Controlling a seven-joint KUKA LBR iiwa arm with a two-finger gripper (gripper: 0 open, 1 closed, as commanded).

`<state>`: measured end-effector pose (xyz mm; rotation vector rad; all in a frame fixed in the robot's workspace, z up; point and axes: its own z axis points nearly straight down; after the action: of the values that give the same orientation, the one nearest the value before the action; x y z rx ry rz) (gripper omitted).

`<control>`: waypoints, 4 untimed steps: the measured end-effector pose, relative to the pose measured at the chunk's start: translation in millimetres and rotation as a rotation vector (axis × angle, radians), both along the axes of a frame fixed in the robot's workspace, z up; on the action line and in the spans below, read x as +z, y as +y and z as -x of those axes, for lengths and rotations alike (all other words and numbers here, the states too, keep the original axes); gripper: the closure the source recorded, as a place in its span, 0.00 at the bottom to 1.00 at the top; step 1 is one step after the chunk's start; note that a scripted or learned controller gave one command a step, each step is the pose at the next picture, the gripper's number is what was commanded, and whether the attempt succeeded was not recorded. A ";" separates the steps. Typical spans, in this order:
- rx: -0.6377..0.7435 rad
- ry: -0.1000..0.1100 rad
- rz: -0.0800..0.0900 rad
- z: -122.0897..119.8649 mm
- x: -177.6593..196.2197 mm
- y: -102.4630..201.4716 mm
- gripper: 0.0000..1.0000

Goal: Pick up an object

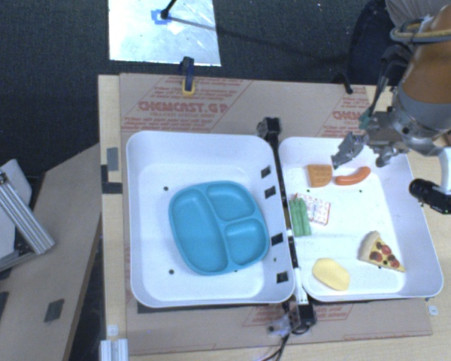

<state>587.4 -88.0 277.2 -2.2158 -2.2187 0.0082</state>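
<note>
1. The left bin (146, 201) holds a blue tray (218, 226).
2. The right bin (413, 224) holds a sausage (352, 175), toast (319, 174), pizza slice (380, 251) and lemon (331, 274).
3. The sausage lies at upper centre-right, long axis left-right, tilted slightly.
4. The gripper (367, 150) hangs open above it, holding nothing.

Gripper (364, 150) positioned over far part of right bin (421, 235). Sausage (352, 175) directly below gripper tips, with bread piece (319, 175) just left of it. Card (313, 208) and bean pod (299, 216) nearer and left of gripper, by divider. Pizza slice (380, 251) and potato (331, 274) well forward of gripper. Compartment tray (218, 226) in left bin (146, 201), far left of gripper.
</note>
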 end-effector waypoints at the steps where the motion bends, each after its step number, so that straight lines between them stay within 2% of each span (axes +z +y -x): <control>1: 0.002 -0.009 0.001 -1.6 5.0 0.1 0.00; 2: -0.001 -0.007 0.001 -4.4 -41.0 -8.0 0.00; 3: 0.000 -0.006 0.000 -7.3 -85.2 -1.8 0.00; 4: 0.000 -0.004 0.000 -0.6 -146.3 -0.5 0.00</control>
<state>587.9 -88.6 130.8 -2.2178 -2.2207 0.0038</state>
